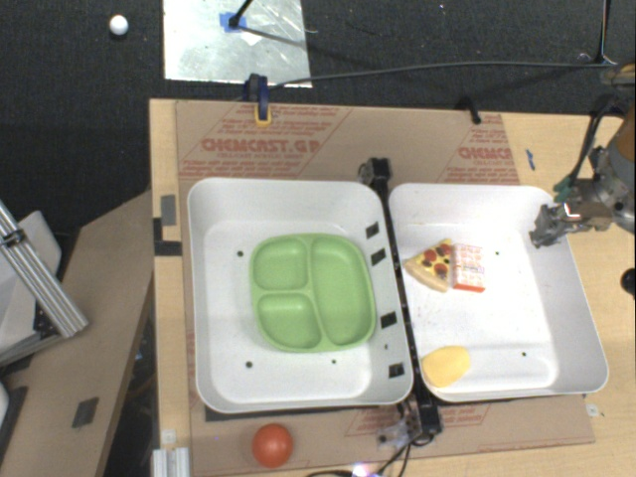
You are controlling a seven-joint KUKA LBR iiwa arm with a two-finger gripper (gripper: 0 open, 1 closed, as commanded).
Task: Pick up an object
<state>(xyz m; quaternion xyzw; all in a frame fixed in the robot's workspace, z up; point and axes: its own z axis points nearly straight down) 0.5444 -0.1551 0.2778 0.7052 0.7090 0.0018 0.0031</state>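
Arm enters from the right edge, gripper low over the right bin's upper-right rim, nothing visibly between its fingers; finger spread can't be told. Inside the right bin: toy pizza slice touching a small red-white packet near the centre-left, smooth yellow lemon-like piece by the lower-left corner; the bin's right half is bare white floor. Left bin holds a green three-compartment tray. Orange-red ball sits on the cardboard sheet below the left bin.
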